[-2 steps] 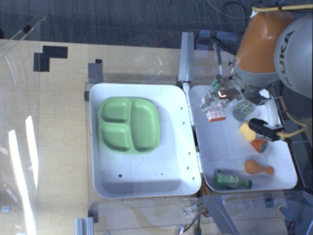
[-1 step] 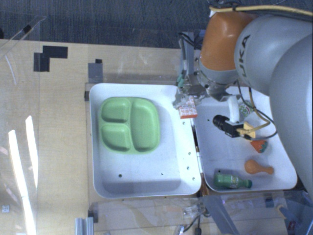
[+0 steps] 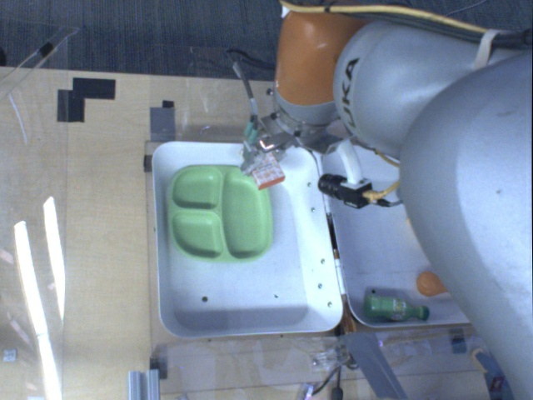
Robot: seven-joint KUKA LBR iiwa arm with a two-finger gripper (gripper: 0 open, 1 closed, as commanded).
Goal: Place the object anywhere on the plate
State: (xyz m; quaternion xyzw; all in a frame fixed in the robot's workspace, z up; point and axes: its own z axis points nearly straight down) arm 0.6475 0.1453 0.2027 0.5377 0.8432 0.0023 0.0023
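A small carton (image 3: 266, 172), white with a red-orange side, is seen right under the gripper (image 3: 260, 146), at the far right edge of the green plate (image 3: 221, 212). Its upper end lies against the tips of the fingers (image 3: 252, 132), and it hangs tilted there. The fingers appear nearly closed, but whether the carton is truly clamped between them cannot be told with certainty, because the parts are small and a little blurred. The carton is placed above the plate's rim; whether it touches the plate cannot be decided.

The plate is of smooth matt plastic with rounded corners, and it is divided into three compartments: two smaller ones on the left and one long one on the right. It lies in the left bin (image 3: 241, 311), a shallow white tray with smooth walls and a few small dark holes in the floor.

In the right bin (image 3: 358, 261) a green bottle (image 3: 396, 308) is lying on its side, and near it an orange rounded object (image 3: 430, 283) is partly hidden by the arm (image 3: 450, 132). The arm is grey and glossy, with an orange band above the wrist. The bench (image 3: 83, 257) is of pale wood.
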